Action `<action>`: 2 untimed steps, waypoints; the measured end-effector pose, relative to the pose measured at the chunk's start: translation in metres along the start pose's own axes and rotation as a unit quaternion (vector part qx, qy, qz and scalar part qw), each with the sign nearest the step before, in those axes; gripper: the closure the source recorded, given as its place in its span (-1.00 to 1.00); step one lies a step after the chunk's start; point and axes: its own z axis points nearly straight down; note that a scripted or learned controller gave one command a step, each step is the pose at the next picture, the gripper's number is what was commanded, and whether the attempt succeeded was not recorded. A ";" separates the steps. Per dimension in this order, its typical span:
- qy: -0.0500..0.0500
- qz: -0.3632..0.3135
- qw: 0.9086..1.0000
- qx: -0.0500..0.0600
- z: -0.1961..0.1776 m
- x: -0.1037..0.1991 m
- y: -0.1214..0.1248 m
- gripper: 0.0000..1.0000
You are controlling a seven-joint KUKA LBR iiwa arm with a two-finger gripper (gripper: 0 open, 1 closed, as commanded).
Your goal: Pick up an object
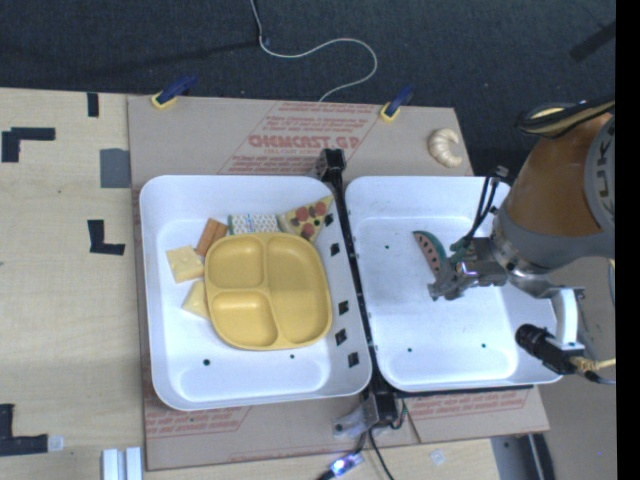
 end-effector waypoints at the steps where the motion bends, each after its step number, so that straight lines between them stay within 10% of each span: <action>1: 0.000 0.000 1.000 0.001 -0.021 0.001 0.000 1.00; 2: 0.001 -0.002 1.000 0.002 -0.016 0.054 0.035 1.00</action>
